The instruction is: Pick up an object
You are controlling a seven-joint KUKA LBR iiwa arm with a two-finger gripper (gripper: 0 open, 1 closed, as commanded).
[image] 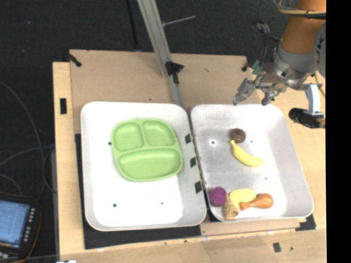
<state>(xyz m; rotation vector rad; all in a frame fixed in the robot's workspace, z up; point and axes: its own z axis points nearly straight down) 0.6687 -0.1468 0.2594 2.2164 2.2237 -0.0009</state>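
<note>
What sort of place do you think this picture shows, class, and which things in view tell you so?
Probably a robotics lab test bench. A robot arm's gripper hangs over two white bins on a plywood bench, and the toy food, such as a banana, looks like practice objects.

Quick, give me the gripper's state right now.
Gripper: open, holding nothing, above the right bin's far edge.

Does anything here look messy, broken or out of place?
Nothing stands out. The green tray lies flat in the left bin. The banana, a brown ball and other toy foods sit loose in the right bin. The gripper hangs above its far edge.
</note>
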